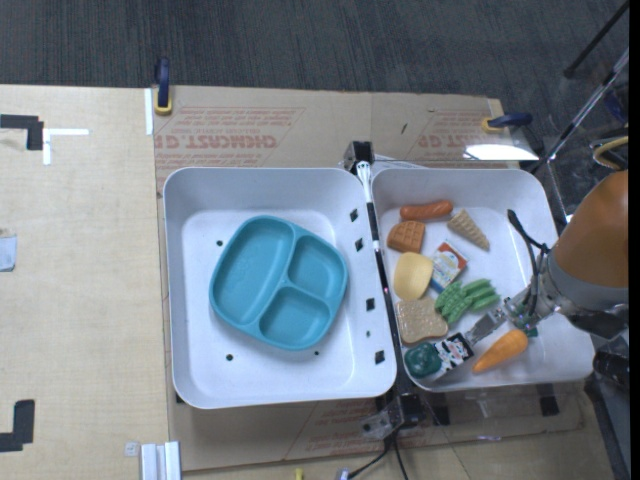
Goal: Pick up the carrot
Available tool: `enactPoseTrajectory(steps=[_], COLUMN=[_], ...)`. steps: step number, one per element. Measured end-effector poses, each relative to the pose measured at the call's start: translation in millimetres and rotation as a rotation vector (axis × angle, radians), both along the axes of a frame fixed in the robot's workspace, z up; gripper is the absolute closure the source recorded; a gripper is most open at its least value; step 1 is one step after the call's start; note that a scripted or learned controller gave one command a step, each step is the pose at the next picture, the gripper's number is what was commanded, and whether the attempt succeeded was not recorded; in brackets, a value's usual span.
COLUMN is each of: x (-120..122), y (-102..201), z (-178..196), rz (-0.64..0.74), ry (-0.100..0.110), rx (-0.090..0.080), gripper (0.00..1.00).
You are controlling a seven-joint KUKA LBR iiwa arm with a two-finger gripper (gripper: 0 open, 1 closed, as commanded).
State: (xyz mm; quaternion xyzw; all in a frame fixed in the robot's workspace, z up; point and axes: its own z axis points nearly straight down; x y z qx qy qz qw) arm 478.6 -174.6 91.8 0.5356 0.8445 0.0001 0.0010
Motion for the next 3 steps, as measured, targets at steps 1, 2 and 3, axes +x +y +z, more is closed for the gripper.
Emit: enactPoseTrajectory(steps=[1,2,3], x=[2,5,5], y=[-1,25,25], z=[9,76,76], rz=[-0.005,-0.301,-0.301], ry=[-0.004,-0.001,-0.001], rx=[-0.001,0.000,-0.001], gripper=[1.00,1.00,0.00])
